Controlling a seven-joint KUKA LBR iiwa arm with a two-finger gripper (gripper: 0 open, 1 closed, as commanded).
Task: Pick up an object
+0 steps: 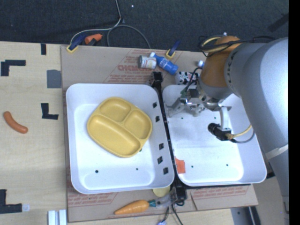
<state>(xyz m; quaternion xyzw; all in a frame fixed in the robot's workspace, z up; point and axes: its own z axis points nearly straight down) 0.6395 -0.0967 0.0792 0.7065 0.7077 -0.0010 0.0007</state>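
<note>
Two white bins (75, 139) before you on a cardboard-topped counter (89, 62), yellow divided plate (120, 126) in the left bin, pincer (187, 104) low in the right bin, its state you cannot tell, dark carpet (56, 8) behind.

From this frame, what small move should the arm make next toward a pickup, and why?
Probably shift the gripper toward the left bin. It sits low at the back of the right bin, where no graspable object shows near it, while the yellow divided plate lies in the left bin as the nearest clear target. That is a judgement from one view.
</note>
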